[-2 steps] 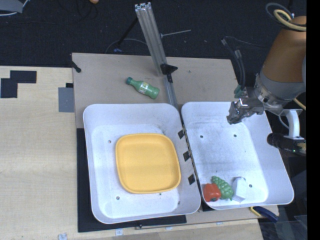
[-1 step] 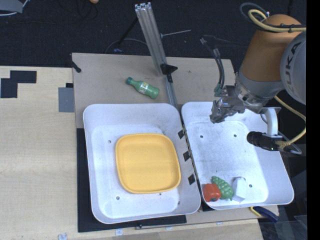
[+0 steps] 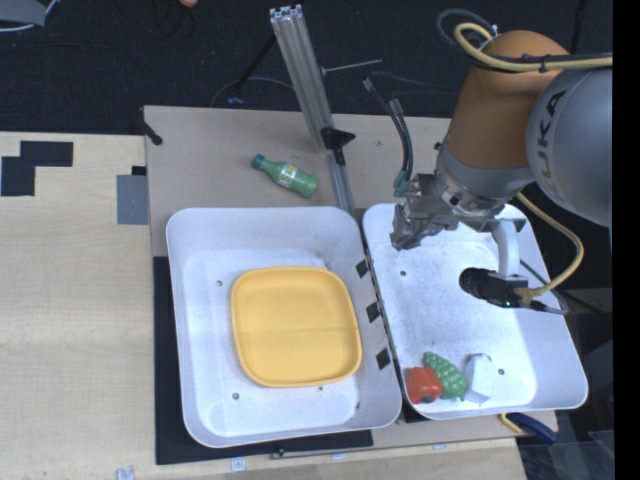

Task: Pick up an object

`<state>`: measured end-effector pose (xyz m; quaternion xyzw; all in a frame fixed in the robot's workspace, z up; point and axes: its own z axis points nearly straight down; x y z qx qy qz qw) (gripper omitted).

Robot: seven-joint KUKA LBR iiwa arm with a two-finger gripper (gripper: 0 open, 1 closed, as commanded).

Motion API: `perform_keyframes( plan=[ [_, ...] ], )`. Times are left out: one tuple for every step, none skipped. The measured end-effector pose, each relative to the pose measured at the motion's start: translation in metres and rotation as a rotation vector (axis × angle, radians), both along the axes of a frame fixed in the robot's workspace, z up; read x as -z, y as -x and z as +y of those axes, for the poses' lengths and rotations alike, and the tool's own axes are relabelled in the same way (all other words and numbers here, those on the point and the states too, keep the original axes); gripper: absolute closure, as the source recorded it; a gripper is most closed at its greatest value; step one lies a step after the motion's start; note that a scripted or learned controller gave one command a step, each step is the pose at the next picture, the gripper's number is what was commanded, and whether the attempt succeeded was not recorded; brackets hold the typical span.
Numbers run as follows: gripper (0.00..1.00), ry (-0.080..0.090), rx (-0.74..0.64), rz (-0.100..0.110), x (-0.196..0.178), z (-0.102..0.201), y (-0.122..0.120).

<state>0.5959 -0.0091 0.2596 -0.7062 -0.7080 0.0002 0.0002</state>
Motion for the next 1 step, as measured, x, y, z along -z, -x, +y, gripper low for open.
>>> perform_keyframes(
  plan=[
    [1.0,-0.001,-0.001,0.001,0.0132,0.0603,0.004]
  ],
)
